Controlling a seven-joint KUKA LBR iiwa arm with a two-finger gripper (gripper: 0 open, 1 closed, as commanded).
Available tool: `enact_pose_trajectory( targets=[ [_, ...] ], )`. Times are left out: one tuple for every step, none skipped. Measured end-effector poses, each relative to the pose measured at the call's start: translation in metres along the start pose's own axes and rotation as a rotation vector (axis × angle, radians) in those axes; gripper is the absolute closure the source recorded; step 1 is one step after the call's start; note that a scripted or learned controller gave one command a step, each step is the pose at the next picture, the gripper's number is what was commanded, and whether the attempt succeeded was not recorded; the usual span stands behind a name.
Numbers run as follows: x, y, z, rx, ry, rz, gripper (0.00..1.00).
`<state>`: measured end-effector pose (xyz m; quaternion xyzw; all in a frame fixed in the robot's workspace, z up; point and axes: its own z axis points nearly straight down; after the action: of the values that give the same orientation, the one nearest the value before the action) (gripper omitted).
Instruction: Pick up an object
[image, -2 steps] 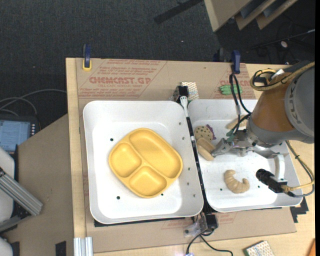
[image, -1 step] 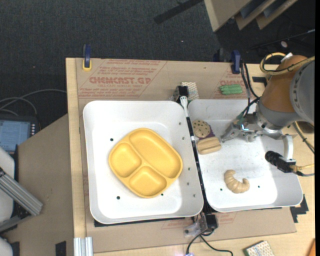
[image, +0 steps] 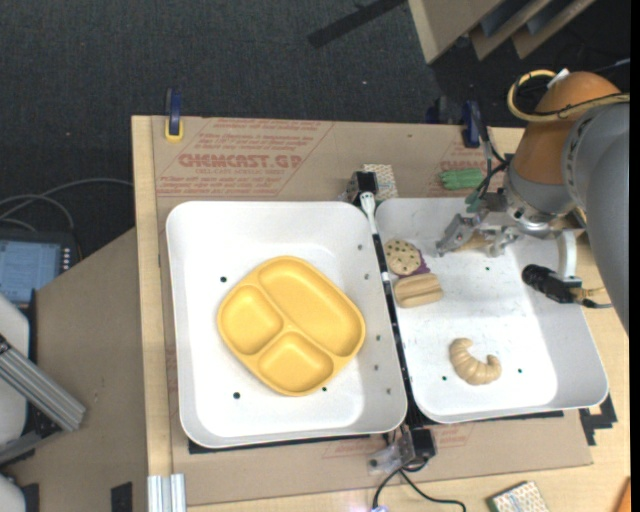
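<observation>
Croissant (image: 473, 362) lay nearest, toward the front edge of the right bin (image: 560, 350), a little left of its middle and clear of the walls. A tan bun (image: 418, 291) sat farther back against that bin's left edge. A speckled cookie (image: 402, 257) sat just beyond the bun, close beside or touching it, with a bit of purple showing at the cookie's right side. The gripper (image: 468, 240) was over the far part of the right bin, near the far edge. It was right of the cookie and apart from it, and well apart from the croissant. Whether the claw was spread or pressed together could not be told. The grey arm (image: 560, 130) with its orange band came in over the bin's far right corner. The left bin (image: 200, 330) held one yellow divided plate (image: 290, 325) with three compartments, lying near the middle and turned at an angle to the bin's edges. Both bins sat side by side, edges touching, on a brown cardboard sheet (image: 250, 160) with red print. Blue clamps (image: 175, 115) pinned the sheet at its far edge. A small green object (image: 462, 180) lay on the sheet just beyond the right bin's far edge. The sheet covered a pale wooden bench (image: 110, 330), and dark carpet (image: 200, 50) showed beyond.
</observation>
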<state>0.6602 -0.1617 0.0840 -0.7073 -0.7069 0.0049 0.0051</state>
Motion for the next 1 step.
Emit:
enact_pose_trajectory(
  targets=[
    [-0.0017, -0.0034, -0.0087, 0.004, -0.002, 0.002, 1.00]
  ],
)
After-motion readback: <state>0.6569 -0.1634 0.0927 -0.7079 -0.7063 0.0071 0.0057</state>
